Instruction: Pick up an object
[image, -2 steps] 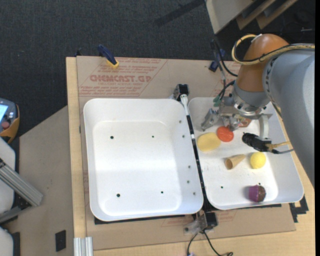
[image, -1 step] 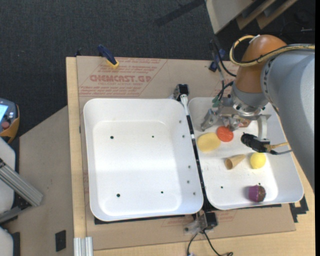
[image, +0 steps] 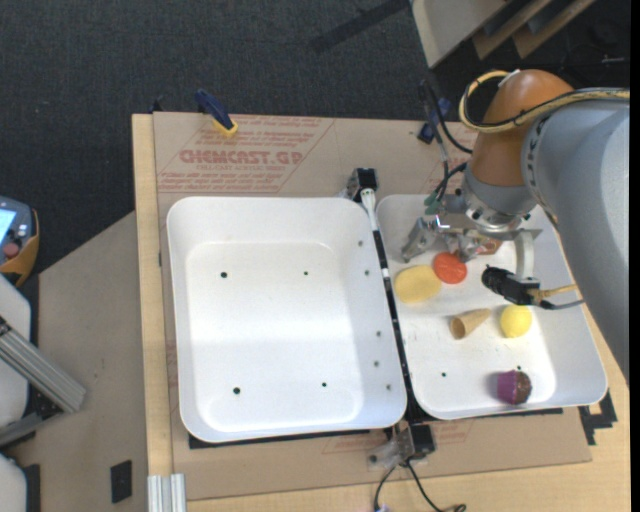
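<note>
My gripper (image: 456, 240) hangs low over the back of the right bin (image: 570, 385), with the grey arm and its orange band above it. A red-orange round object (image: 450, 269) lies just in front of the gripper and looks partly under it; contact cannot be judged. To its left rests a pale yellow lump (image: 418, 286). A tan cone (image: 470, 322) and a small yellow ball (image: 516, 321) lie nearer the middle of the bin. Toward the front sits a purple object (image: 513, 386).
The left bin (image: 200, 330) adjoins the right one along a shared rim at the middle. Both stand on a cardboard sheet (image: 240, 150) held by clamps at the back and front. The arm covers the right bin's back right corner.
</note>
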